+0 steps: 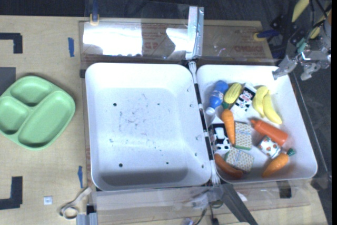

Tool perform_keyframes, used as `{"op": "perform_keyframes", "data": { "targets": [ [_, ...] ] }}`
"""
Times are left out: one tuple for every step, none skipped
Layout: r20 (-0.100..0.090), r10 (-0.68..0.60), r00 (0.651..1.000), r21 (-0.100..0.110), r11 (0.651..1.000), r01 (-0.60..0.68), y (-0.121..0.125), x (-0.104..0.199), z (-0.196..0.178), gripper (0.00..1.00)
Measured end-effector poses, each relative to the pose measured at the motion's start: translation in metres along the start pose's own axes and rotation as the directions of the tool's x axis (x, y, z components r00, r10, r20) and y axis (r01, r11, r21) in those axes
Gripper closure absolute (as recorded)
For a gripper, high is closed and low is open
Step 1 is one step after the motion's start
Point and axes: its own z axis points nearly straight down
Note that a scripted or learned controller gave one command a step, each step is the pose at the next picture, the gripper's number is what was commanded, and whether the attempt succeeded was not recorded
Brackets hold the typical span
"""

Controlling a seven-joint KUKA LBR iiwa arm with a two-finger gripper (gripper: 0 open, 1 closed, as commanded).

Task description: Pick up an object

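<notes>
Tabletop [42,39]: light wood, carrying two shallow white bins side by side.

Left bin [105,81]: white, faint scuff marks on its floor.

Right bin [303,129]: white, holding a clutter of toy items, listed below.
- Blue bottle [216,93], far left part of the bin, lying at a tilt.
- Corn cob [232,93], yellow, just beside the blue bottle.
- Black-and-white piece [245,98], touching the corn cob's right side.
- Bananas [266,106], yellow, toward the bin's far right, the item nearest the gripper.
- Carrot [229,125], orange, lying lengthwise near the bin's left wall.
- Orange bottle [270,131], lying at a slant below the bananas.
- Checked packet [243,135], between the carrot and the orange bottle.
- Second carrot [276,164], near the bin's near right corner.

Gripper [295,63]: at the far right corner of the right bin, above its rim, on the end of the arm [318,52] entering from the right. How far apart the fingers stand cannot be told; nothing is seen between them. All items lie on the bin floor, apart from the gripper, nearer the camera and to its left.

Green divided plate [35,110]: on the tabletop, well left of the left bin.
</notes>
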Motion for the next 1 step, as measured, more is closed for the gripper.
{"op": "perform_keyframes", "data": {
  "targets": [
    [-0.002, -0.065, 0.998, 0.0, 0.998, 0.065, -0.0277, 0.0008, 0.0941, 0.0]
  ]
}}
